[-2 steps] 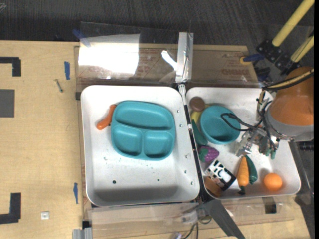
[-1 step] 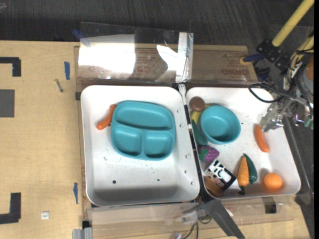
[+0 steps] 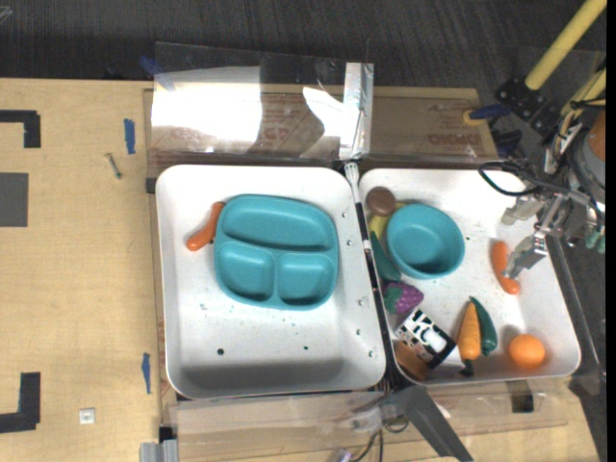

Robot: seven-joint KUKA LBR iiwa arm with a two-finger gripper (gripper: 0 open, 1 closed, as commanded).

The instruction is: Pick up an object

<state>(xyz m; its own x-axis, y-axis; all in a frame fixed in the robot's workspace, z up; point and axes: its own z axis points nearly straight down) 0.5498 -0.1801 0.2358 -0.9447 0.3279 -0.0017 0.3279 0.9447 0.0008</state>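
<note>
Two white bins (image 3: 183, 354); one teal tray (image 3: 274, 248), one teal bowl (image 3: 423, 239), one orange ball (image 3: 526, 351) (small toys too jumbled to count).

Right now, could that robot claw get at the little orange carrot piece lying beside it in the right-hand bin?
Probably yes. The gripper hangs just beside the small orange piece, which lies on bare bin floor apart from the teal bowl, with nothing over it.
</note>
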